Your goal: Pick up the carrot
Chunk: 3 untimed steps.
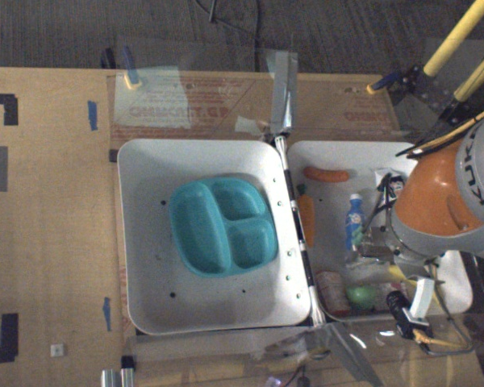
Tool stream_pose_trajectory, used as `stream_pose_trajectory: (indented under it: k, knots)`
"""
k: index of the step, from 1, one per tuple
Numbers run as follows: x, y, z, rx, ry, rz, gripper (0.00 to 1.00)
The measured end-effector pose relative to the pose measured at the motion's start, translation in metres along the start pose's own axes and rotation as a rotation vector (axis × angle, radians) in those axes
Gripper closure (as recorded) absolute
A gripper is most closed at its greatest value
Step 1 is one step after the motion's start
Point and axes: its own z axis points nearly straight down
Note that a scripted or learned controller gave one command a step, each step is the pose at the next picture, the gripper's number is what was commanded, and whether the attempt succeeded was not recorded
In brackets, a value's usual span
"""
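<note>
The carrot (306, 219) is a slim orange piece with a small green top. It lies lengthwise against the left wall of the right bin (339, 156). My gripper (373, 253) hangs low over the middle of that bin, to the right of the carrot and apart from it, with a blue and white bottle (354, 219) between them. The grey wrist and orange band (436, 196) cover most of the gripper from above.
An orange-red sausage shape (327, 174) lies at the far end of the right bin. A green ball (359, 297) and a pale packet (331, 284) sit at its near end. The left bin (145, 168) holds a teal divided plate (223, 225).
</note>
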Motion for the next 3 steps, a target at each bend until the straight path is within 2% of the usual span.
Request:
stream_pose_trajectory:
  k: [1, 2, 3]
  knots:
    - [0.037, -0.005, -0.093, 0.016, 0.008, -0.11, 1.0]
    - [0.019, -0.004, -0.085, 0.018, 0.004, 0.255, 1.0]
    - [0.027, -0.004, -0.085, 0.018, 0.008, -0.049, 1.0]
